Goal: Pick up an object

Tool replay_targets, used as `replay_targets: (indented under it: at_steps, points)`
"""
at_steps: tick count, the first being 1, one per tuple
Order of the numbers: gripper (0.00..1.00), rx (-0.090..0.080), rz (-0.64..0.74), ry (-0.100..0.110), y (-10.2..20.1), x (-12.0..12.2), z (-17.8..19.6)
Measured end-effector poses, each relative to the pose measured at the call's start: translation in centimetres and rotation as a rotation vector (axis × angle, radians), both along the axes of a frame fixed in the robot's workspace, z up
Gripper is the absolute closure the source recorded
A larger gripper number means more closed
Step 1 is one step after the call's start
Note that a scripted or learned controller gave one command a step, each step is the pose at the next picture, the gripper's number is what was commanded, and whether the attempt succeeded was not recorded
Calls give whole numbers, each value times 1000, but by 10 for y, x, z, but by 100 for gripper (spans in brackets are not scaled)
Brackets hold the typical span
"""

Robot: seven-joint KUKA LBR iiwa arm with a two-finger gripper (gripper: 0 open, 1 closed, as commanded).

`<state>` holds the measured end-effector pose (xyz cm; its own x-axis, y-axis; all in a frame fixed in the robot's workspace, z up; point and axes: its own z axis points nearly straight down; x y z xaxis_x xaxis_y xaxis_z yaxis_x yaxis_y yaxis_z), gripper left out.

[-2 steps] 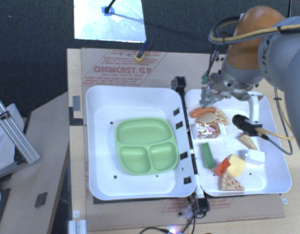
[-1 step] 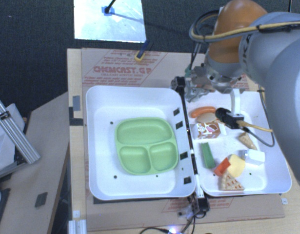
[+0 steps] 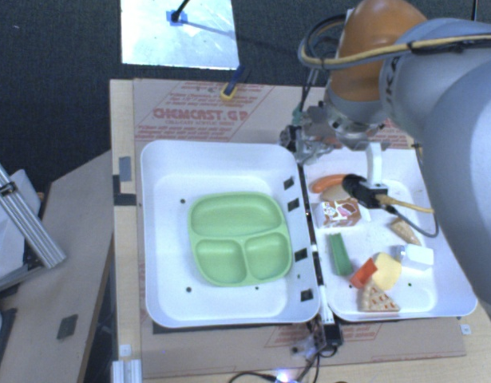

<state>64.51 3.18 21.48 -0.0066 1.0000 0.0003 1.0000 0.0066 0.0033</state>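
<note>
Several small toy foods lie in the right bin (image 3: 449, 298), and the green block (image 3: 339, 254) near the divider looks light, stiff and easiest to pinch across its narrow sides, though the gripper's (image 3: 309, 144) opening cannot be told.

A divided tray (image 3: 235, 238) lies in the left bin (image 3: 161, 214); the right bin (image 3: 437, 294) — touching it — holds small items.
</note>
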Motion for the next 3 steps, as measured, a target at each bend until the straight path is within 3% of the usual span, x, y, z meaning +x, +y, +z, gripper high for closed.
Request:
replay_targets:
  at_steps: [1,2,3]
  points:
    - [100,0,-2,-1,-8,9,11]
    - [100,0,1,3,9,0,6]
    - [100,-1,0,0,7,6,8]
